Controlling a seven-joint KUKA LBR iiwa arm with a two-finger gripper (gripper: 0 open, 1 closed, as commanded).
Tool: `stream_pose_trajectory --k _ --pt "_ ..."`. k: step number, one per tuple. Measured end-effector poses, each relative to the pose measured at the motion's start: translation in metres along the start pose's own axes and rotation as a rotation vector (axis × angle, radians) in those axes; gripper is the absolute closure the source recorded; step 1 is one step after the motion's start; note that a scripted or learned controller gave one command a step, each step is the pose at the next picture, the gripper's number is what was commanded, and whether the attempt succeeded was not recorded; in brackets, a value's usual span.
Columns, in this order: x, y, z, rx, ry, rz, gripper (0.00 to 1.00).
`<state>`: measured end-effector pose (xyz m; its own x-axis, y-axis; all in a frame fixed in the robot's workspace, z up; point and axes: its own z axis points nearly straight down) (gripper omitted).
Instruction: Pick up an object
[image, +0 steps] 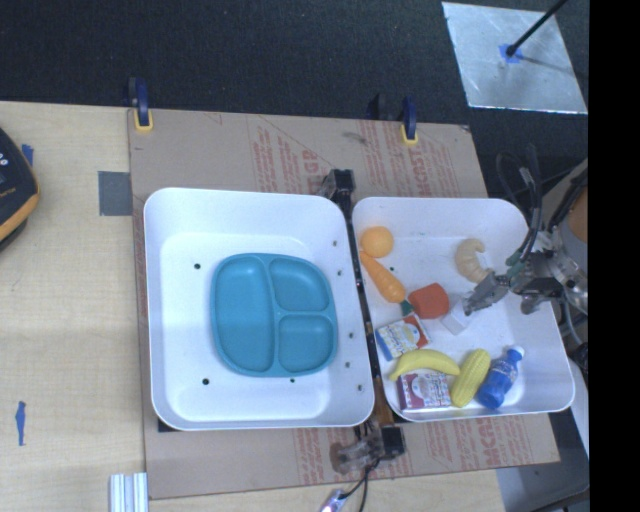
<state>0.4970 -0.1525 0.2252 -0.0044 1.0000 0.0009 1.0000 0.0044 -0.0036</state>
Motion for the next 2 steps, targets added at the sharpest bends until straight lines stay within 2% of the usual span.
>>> stream_pose_trajectory --k 1,2 --pt "-0.016 -0.020 0.134 0.000 -0.001 -0.001 0.00" --pt "-0.017 -0.020 0.124 0.000 -0.002 -0.005 1.00"
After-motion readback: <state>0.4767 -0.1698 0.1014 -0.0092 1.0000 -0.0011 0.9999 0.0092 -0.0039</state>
